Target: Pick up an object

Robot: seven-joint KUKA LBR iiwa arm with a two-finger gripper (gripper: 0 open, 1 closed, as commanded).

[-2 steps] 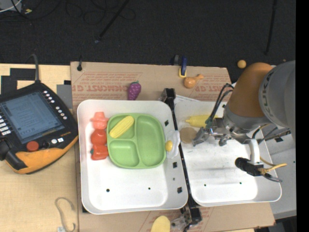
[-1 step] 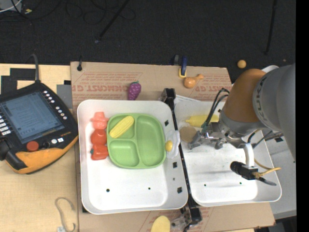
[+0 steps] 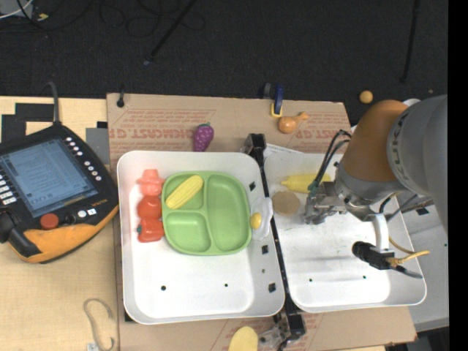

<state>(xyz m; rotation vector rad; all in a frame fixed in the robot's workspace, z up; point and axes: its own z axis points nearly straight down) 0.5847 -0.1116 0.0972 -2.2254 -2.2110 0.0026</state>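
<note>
Two white bins sit side by side; the gripper (image 3: 316, 212) hangs low over the right bin's (image 3: 344, 284) far-left corner, beside a yellow toy (image 3: 298, 183) lying there.

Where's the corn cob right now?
The corn cob lies in the upper-left compartment of the green divided plate, in the left bin, just right of the pink and red toys.

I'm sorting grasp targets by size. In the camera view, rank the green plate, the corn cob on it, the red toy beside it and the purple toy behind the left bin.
Largest to smallest:
1. green plate
2. red toy
3. corn cob
4. purple toy
</note>
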